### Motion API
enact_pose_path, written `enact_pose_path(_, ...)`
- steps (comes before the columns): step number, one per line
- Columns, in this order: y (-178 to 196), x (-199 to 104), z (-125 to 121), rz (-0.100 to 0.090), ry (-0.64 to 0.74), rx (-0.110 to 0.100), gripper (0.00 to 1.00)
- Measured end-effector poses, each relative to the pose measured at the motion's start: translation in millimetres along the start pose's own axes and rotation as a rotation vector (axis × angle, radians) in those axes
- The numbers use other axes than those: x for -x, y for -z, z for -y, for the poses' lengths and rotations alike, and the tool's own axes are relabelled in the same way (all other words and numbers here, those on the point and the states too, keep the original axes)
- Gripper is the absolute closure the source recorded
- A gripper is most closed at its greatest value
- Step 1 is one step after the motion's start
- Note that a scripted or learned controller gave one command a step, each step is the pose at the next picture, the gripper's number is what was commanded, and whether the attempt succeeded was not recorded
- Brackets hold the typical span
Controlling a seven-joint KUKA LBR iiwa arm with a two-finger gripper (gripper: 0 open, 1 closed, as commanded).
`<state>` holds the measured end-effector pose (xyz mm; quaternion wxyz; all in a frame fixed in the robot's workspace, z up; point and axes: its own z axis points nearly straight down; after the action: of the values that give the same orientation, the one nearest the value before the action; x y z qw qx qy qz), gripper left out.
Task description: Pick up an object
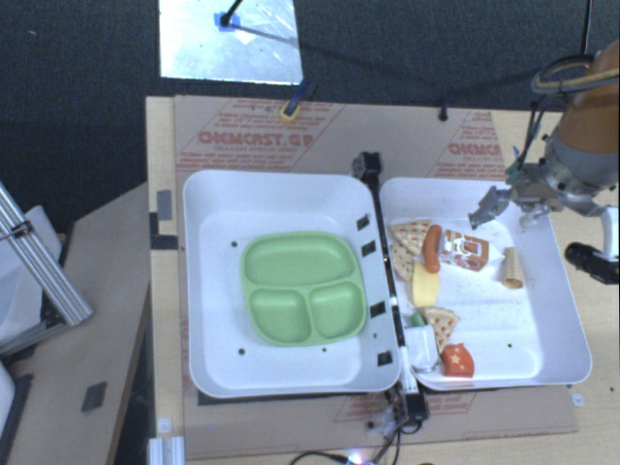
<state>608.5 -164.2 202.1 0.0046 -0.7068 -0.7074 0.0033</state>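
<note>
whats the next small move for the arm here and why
Probably lower the tool toward the red-and-white packet, just below and left of it in the right bin. The tool hangs above the bin's upper right part with nothing seen in it, and the packet lies nearest, fairly apart from the ice cream cone.

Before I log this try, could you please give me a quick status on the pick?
Gripper above right bin's far edge, nothing between fingers. Toy food lies in that bin; hot dog nearest. Path unobstructed.
</note>
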Motion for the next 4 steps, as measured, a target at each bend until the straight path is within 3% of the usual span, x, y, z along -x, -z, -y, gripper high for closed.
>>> enact_pose_path(1,8,0,-3,0.002,0.003,0.013,0.0)
enact_pose_path(2,-50,-1,-12,0.002,0.005,0.011,0.0)
enact_pose_path(3,-91,-3,-14,0.004,0.004,0.024,0.0)
enact_pose_path(4,-96,-3,-17,0.004,0.003,0.03,0.0)
